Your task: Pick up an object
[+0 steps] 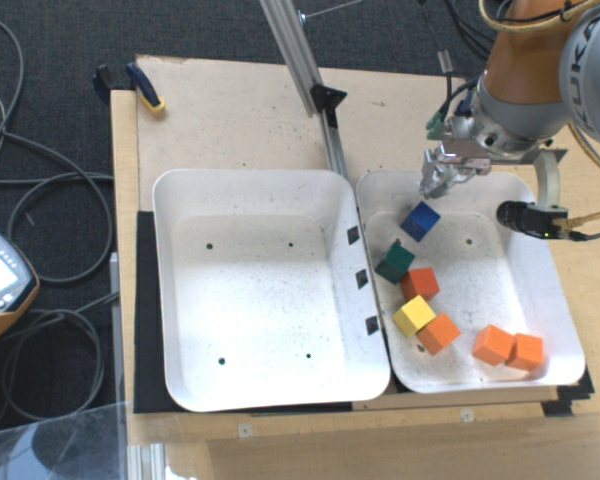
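I am looking at the blue cube [420, 220]; it is lying in the right bin [550, 288], tilted on a corner, just below the gripper [439, 183] and apart from it; nothing is sitting between the fingers, and I cannot tell whether they are spread or pressed together, since they are blurring into the metal of the wrist.

Further below the fingers, a green cube [395, 263] is sitting near the bin's left wall; an orange-red cube [420, 284] is touching it on its lower right; a yellow cube [415, 315] and an orange cube [438, 333] are lying just beneath that, touching each other; two more orange cubes [510, 348] are resting side by side near the bin's lower right corner, well apart from the fingers.

To the left of the fingers, the left bin [180, 268] is sitting beside the right one, their rims meeting; the arm [535, 58] is reaching in above the gripper, its orange band showing at the top.
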Robot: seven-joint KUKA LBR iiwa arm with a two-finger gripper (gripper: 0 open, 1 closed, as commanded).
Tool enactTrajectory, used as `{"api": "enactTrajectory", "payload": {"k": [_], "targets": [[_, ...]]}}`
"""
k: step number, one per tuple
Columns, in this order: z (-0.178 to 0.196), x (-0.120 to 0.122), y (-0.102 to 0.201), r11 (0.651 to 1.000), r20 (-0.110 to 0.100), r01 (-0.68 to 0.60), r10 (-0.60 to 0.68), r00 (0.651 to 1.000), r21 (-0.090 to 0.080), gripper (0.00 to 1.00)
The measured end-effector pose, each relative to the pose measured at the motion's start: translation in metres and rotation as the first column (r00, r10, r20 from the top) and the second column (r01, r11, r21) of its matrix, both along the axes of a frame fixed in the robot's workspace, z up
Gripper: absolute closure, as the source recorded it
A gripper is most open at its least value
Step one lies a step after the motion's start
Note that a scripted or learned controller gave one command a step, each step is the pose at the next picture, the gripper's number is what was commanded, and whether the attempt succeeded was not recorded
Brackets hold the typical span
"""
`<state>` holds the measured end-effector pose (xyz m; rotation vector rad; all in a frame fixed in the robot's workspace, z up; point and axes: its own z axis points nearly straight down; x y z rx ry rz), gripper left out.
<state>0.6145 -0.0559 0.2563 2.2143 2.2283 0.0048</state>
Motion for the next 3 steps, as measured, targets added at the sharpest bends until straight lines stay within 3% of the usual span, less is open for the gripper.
{"api": "enactTrajectory", "payload": {"k": [2,3], "targets": [[-0.018,0.011,0.094,1.000,-0.004,0.001,-0.001,1.000,0.000,1.00],[-0.021,0.003,0.147,1.000,-0.005,0.000,0.000,1.000,0.001,1.00]]}}
